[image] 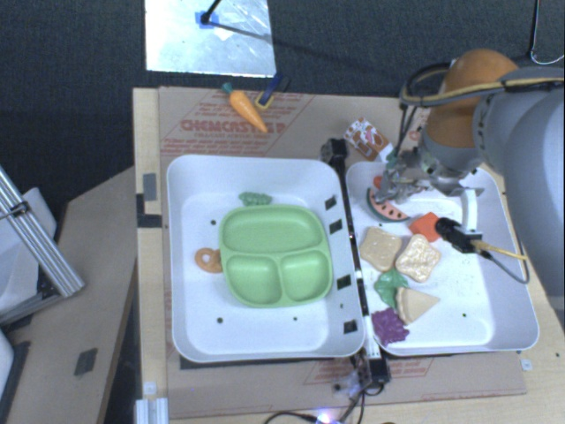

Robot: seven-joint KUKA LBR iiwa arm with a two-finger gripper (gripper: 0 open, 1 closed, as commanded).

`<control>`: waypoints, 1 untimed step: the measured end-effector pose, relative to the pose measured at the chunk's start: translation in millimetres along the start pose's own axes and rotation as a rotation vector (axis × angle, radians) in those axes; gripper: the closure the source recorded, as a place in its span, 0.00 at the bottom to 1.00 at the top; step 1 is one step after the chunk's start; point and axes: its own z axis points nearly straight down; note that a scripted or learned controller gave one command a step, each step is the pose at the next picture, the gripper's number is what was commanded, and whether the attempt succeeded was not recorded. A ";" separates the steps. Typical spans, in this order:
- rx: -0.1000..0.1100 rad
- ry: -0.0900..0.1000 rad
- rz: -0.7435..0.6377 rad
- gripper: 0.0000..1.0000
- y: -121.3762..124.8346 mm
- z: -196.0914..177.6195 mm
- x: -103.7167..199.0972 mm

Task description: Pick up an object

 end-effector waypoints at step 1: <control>0.007 -0.005 0.002 1.00 3.8 -44.5 -2.2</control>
